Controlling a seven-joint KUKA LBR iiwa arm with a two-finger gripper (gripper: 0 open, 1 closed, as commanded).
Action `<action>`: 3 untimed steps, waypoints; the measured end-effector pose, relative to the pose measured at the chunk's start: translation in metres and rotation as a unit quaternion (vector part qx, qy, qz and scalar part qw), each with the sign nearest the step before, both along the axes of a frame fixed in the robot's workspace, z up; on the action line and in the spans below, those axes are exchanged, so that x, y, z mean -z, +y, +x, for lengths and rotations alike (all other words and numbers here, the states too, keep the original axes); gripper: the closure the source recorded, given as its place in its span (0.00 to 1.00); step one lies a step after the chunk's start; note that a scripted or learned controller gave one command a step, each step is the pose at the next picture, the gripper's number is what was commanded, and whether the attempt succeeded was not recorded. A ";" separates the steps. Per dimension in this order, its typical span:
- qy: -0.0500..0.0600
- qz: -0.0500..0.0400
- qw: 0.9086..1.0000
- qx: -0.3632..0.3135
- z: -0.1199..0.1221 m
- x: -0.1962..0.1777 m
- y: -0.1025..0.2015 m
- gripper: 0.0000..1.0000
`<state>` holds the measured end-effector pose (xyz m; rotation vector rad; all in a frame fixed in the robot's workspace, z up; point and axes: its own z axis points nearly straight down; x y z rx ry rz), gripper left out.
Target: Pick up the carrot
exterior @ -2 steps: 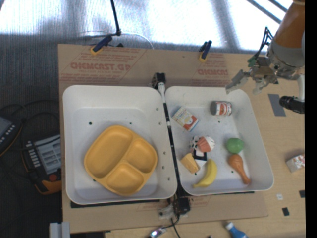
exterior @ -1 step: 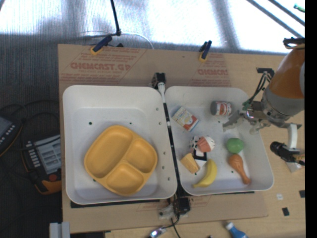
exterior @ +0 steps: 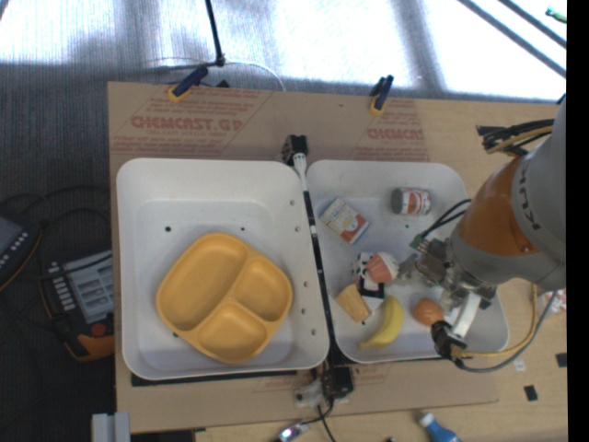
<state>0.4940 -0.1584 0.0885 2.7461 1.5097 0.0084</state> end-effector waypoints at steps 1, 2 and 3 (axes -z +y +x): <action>-0.002 -0.002 1.000 -0.020 0.016 0.000 0.061 0.00; -0.001 -0.001 1.000 -0.020 0.016 -0.010 0.061 1.00; 0.005 0.002 0.984 0.179 -0.003 -0.095 0.112 1.00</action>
